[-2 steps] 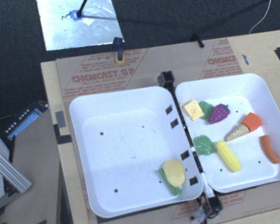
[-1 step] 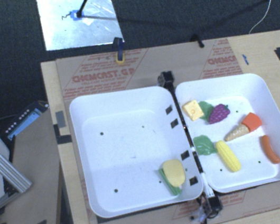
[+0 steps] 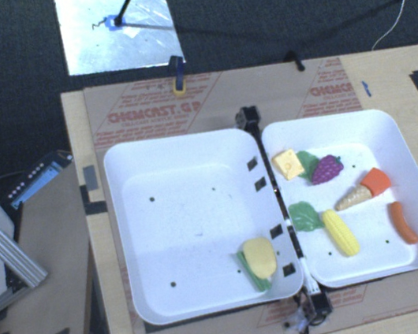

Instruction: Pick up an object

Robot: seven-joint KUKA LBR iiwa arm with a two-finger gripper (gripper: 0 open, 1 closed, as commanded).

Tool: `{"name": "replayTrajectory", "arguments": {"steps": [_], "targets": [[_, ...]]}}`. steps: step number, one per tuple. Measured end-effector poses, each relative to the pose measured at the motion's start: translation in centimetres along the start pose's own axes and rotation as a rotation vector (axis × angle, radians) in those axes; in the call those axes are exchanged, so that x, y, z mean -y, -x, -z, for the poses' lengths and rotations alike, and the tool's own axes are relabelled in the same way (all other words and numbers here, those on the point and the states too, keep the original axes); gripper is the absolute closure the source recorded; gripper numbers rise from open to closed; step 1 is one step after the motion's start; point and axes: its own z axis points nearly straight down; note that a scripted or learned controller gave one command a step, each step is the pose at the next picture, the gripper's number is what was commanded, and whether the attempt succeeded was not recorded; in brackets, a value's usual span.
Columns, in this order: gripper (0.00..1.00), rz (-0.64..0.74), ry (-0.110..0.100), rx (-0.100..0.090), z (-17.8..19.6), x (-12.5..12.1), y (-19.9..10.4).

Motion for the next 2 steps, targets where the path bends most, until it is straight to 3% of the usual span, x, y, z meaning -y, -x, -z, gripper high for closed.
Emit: {"name": "replayTrajectory", "arguments": {"steps": [2], "targets": [[1.0,0.0,0.0,0.0,0.0,0.0,0.0]]}}
